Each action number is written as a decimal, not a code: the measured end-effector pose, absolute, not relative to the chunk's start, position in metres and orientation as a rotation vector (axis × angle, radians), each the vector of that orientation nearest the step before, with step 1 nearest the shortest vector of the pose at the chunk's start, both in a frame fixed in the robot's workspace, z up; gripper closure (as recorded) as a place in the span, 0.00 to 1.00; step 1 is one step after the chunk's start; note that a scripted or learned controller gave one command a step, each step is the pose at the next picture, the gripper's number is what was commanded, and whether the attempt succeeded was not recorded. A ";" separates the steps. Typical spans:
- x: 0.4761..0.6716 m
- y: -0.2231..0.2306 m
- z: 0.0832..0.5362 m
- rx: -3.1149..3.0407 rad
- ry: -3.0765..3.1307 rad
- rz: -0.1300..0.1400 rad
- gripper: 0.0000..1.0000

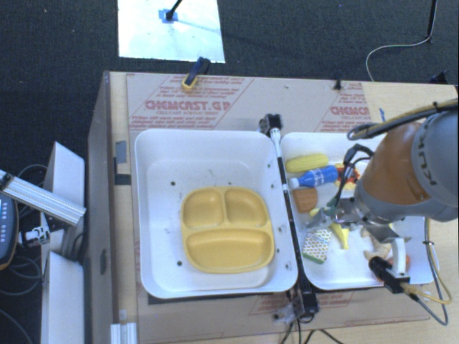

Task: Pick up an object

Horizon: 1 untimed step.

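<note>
Left bin point(154, 192): yellow divided tray point(227, 229) at centre. Right bin point(337, 282): corn cob point(307, 163), blue bottle point(315, 177) near far-left corner; patterned packet point(316, 245) by left wall. Gripper point(344, 217) low over clutter; jaw state cannot tell.

Grey arm point(423, 170) — orange band, seemingly black cabling.

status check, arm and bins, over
Gripper low over the right bin, grip unclear. Toys crowded beneath: corn cob, blue bottle. Yellow divided tray in left bin.
</note>
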<state>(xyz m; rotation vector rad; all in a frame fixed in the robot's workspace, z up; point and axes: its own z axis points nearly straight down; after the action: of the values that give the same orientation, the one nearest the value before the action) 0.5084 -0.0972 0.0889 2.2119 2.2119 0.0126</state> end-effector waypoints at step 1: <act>0.511 -0.098 0.101 2.205 2.205 0.018 1.00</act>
<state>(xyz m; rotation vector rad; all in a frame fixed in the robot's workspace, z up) 0.5110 -0.0984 0.1005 2.2049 2.2052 0.0180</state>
